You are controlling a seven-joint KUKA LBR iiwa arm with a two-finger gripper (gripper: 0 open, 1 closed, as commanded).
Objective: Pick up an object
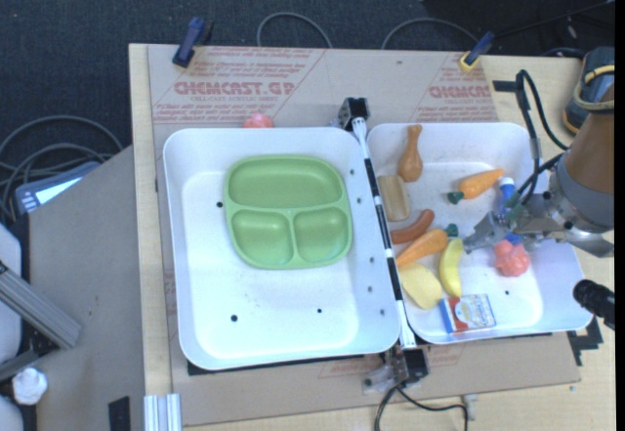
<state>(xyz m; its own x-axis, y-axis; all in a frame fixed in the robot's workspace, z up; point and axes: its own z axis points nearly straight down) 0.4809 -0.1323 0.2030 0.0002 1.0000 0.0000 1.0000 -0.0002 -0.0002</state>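
Nearest the camera, at the front edge of the surface (pixel 264 390), a black clip w/ cables (pixel 398 372) is seen at the seam between the bins. 2 shallow white bins are counted, side by side: left bin (pixel 195 312) and right bin (pixel 527 317).

In the left bin, 1 green 3-compartment plate (pixel 288 209) is seen, set toward the back.

In the right bin, 9 toy items are counted:
- 1 drumstick (pixel 411 153), back left
- 1 tan block (pixel 395 196), by the left wall
- 1 sausage (pixel 412 226)
- 2 carrots: one w/ green top (pixel 477 185), one (pixel 422 247) next to the sausage
- 1 banana (pixel 450 268), upright-ish, just beside the yellow wedge (pixel 422 286)
- 1 small printed packet (pixel 473 312), front
- 1 pinkish-red strawberry-like piece (pixel 512 259), approx. mid-right, rounded, lying on the bin floor

The end effector (pixel 500 232) is seen low over the right bin, just above/behind the strawberry-like piece; whether it is open or closed can't be told, and nothing is seen gripped. The arm (pixel 591 175) is seen entering from the right.

2 clamps are seen at the back edge: blue (pixel 188 41), yellow-blue (pixel 476 50).
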